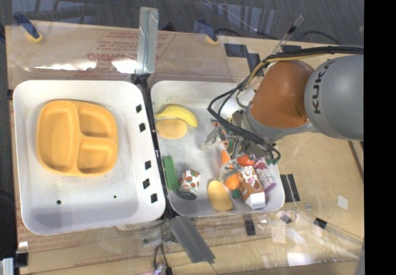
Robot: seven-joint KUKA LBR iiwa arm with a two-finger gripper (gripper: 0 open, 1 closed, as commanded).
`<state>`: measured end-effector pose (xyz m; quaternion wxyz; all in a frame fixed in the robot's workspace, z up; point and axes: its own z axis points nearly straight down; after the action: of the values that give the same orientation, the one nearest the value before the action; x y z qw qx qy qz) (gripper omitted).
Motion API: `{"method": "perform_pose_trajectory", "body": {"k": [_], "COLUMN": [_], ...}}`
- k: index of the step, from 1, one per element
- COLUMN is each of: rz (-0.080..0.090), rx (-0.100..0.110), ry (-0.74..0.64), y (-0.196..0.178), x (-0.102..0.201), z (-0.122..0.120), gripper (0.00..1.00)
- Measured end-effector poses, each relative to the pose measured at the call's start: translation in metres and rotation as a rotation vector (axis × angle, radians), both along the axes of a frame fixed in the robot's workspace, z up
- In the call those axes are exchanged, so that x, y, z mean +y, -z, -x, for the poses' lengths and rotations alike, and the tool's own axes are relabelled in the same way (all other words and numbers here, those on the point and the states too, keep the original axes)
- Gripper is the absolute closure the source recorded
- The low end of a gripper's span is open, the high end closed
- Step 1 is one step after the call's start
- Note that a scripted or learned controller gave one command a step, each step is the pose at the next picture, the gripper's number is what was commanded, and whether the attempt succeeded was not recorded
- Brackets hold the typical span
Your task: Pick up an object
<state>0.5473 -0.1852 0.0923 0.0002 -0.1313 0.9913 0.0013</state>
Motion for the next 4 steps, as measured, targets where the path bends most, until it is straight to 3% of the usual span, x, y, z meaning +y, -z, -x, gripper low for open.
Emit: {"method": "perform_pose_trajectory", "body": {"k": [1, 2, 3, 4], "rz": [0.001, 0.001, 0.001, 0.002], "rx": [-0.001, -0.004, -0.003, -0.006], "ry": [0.065, -0.165, -0.2, -0.207], "y": [0.0, 0.0, 0.0, -0.011], "x": [-0.024, -0.022, 0.007, 0.009], "z": [0.044, 0.063, 0.04, 0.038], "gripper": [0.0, 0.0, 0.0, 1.0]}}
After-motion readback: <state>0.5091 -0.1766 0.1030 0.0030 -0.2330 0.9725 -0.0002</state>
